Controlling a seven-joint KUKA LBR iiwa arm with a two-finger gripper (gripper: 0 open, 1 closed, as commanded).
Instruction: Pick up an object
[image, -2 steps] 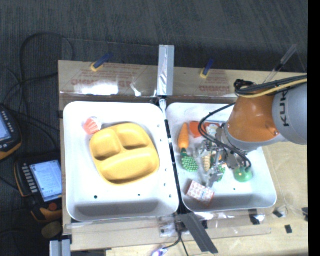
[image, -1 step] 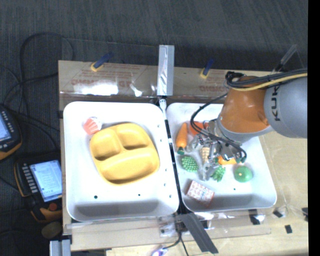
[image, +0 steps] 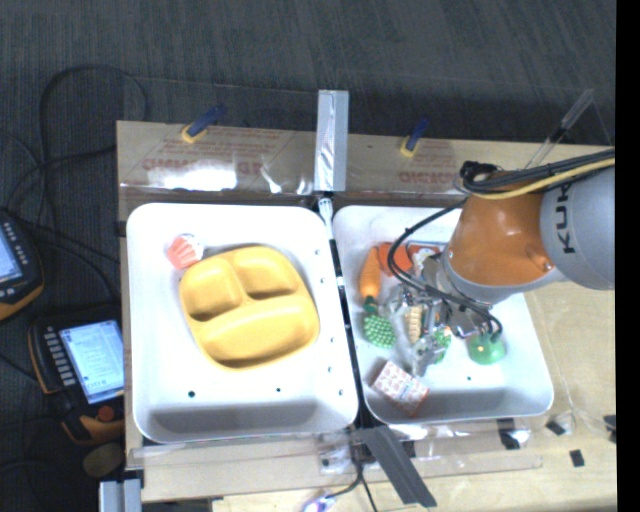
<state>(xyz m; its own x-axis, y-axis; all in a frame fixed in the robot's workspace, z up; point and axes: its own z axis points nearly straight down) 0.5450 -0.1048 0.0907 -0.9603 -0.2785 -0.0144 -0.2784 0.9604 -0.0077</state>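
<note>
My gripper (image: 425, 325) reaches down into the right bin (image: 530, 395), under the orange wrist band. Around it lie several small objects: an orange carrot-like piece (image: 371, 270), a green checkered item (image: 377, 326), a pale corn-like piece (image: 413, 322) right at the fingers, a green round toy (image: 487, 348) and a red-and-white checkered packet (image: 395, 383). The wrist hides the finger gap, so no grasp is visible.
The left bin (image: 150, 400) holds a yellow divided tray (image: 250, 305) and a small pink-red item (image: 184, 250) at its upper left. A taped divider (image: 340, 300) separates the bins. Cables run over the arm at the right.
</note>
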